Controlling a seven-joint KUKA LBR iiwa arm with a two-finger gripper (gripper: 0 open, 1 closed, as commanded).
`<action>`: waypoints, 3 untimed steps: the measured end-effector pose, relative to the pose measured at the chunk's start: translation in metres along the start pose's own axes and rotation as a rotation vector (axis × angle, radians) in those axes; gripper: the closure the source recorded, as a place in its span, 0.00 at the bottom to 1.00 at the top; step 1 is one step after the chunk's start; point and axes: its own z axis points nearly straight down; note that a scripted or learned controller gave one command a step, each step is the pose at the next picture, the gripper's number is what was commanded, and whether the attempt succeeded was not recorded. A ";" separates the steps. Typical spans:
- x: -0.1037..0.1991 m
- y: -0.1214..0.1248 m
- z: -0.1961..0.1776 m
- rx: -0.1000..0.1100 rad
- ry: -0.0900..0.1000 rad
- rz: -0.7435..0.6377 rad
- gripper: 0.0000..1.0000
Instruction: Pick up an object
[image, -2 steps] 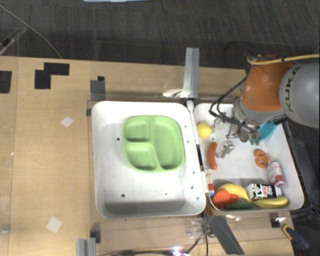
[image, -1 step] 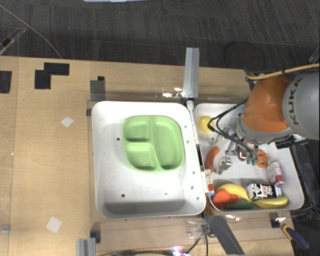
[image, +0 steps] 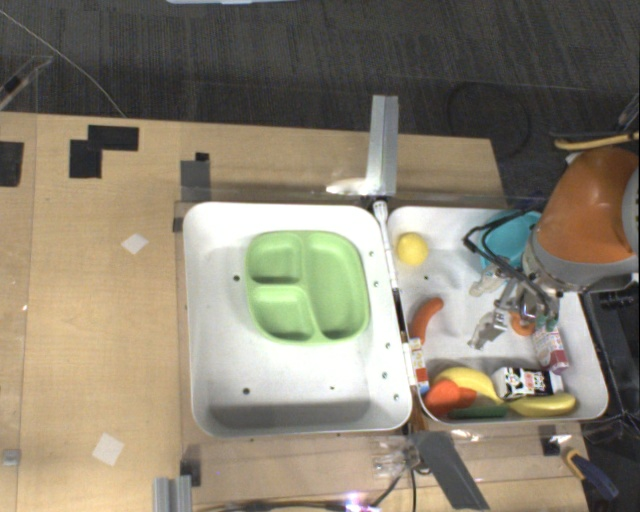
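Note:
My gripper (image: 487, 308) hangs over the middle of the right bin (image: 590, 400), open, with its two metal fingertips spread apart and nothing between them. A small orange object (image: 522, 322) lies just right of the fingertips, partly under the gripper body. A red sausage (image: 426, 316) lies to the gripper's left and a yellow lemon (image: 411, 248) sits at the far left of the bin. A small bottle (image: 550, 348) stands just right of the orange object.
Along the right bin's near wall lie a yellow fruit (image: 465, 380), an orange carrot (image: 448, 398), a black-and-white carton (image: 527, 381) and a banana (image: 545, 404). A teal object (image: 510, 235) sits at the back. The left bin (image: 215, 300) holds a green divided plate (image: 305, 285).

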 end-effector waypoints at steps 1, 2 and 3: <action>0.013 0.055 0.031 -0.003 -0.007 0.056 0.00; 0.008 0.057 0.019 -0.006 -0.021 0.051 1.00; -0.029 0.065 -0.101 -0.003 -0.007 0.125 1.00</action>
